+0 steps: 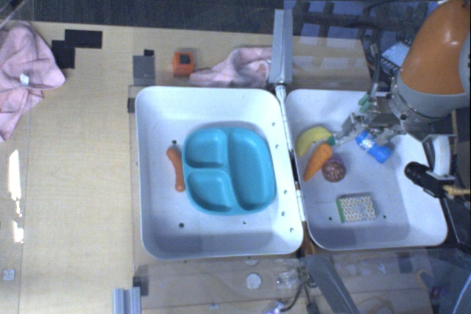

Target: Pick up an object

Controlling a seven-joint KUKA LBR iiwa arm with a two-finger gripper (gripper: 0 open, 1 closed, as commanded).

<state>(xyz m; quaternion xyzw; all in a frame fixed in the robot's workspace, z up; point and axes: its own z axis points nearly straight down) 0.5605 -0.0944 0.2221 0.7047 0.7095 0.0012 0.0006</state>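
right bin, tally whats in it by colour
yellow: 1, the banana
orange: 1, the carrot
dark red: 1, the round fruit
blue: 1, the small blue object near the gripper
green: 1, the sponge
total: 5

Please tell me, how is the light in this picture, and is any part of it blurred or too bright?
In the camera view, light is soft and even; the blue tray casts a faint shadow in the left bin. The pink cloth at left looks washed out. Small items near the gripper are slightly blurred.
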